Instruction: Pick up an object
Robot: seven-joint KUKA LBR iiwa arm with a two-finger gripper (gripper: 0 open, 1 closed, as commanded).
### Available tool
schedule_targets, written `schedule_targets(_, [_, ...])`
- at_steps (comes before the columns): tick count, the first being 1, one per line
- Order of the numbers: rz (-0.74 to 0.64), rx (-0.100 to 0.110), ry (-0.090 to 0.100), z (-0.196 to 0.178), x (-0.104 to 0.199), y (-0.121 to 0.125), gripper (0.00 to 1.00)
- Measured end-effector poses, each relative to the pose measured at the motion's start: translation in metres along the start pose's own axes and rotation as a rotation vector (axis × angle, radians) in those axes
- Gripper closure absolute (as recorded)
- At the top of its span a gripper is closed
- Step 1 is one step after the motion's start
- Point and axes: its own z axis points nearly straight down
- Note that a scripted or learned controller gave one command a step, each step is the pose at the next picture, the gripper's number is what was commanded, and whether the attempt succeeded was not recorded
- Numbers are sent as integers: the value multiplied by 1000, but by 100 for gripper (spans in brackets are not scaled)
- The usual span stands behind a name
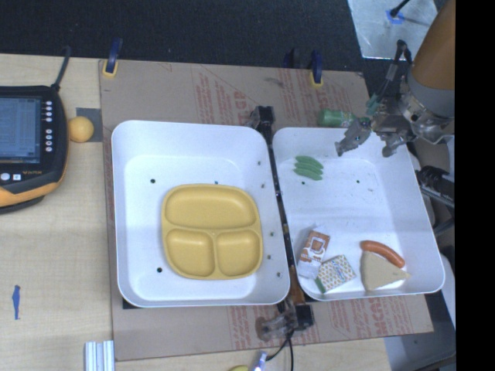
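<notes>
The right bin (402,199) holds a green pea pod (308,167) near its back left. Along its front lie a brown-and-white packet (315,247), a green-patterned packet (336,273), a red sausage (381,252) and a pale cheese wedge (383,273). My gripper (369,145) hangs over the back edge of the right bin, to the right of the pea pod. It is open, with nothing between its fingers (346,143). A yellow divided plate (211,230) lies in the left bin (139,153).
A small green object (334,117) sits on the cardboard just behind the right bin. A teach pendant (27,141) and a yellow ball (80,128) rest on the bench at the left. Clamps (263,117) hold the bins where they meet.
</notes>
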Motion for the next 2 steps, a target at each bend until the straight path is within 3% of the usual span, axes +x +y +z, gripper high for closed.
schedule_targets(1, [-1,2,-1,118,20,27,0])
schedule_targets(2, [-2,1,-2,171,9,54,0])
